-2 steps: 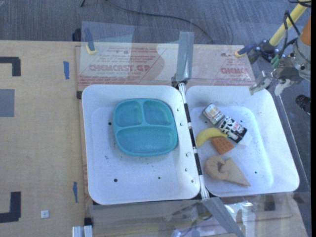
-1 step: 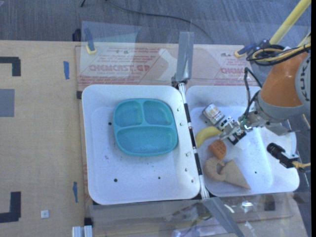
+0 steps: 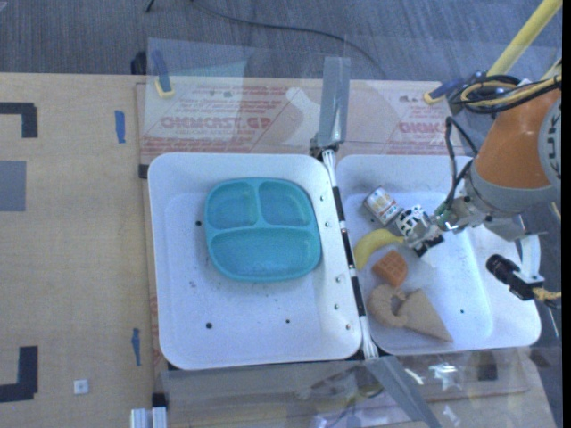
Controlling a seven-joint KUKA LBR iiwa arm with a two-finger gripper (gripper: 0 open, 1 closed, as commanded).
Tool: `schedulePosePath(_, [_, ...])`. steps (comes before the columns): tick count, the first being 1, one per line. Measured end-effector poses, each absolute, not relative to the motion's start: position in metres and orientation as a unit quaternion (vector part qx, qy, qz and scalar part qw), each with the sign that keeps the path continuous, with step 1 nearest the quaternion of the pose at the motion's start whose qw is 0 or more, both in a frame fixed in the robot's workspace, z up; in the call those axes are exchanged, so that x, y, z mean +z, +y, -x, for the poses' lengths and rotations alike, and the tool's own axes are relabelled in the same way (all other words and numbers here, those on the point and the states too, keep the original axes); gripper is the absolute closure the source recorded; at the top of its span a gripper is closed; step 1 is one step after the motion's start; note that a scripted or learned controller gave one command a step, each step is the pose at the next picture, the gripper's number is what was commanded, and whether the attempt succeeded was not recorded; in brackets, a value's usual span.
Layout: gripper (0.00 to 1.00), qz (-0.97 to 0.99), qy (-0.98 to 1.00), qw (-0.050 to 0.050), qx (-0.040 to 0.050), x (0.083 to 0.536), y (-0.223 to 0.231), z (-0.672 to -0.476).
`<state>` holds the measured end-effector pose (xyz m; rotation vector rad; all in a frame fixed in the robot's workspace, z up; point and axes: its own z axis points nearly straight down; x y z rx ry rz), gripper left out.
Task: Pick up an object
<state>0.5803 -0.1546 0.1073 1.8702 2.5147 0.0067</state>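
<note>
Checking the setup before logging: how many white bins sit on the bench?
2: the left bin holds a teal divided plate; the right bin holds the small objects, with the gripper over it.

A turquoise divided plate (image 3: 263,229) lies in the left bin (image 3: 178,328), nearer its far edge. Both white bins stand on the wooden tabletop (image 3: 71,239). Small strips of blue tape (image 3: 119,126) are stuck on the tabletop near the left bin's far left corner.

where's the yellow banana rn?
The yellow banana lies in the right white bin, near its left wall, just above the orange cube and below the small metal can.
</note>
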Motion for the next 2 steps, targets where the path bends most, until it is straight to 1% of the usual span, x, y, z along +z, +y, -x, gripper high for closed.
schedulePosePath(1, [1.0, -0.634, 0.774, 0.001, 0.0004, 0.185, -0.058, -0.568])
schedulePosePath(2, [1.0, -0.692, 0.722, 0.001, 0.0, 0.185, -0.042, -0.641])
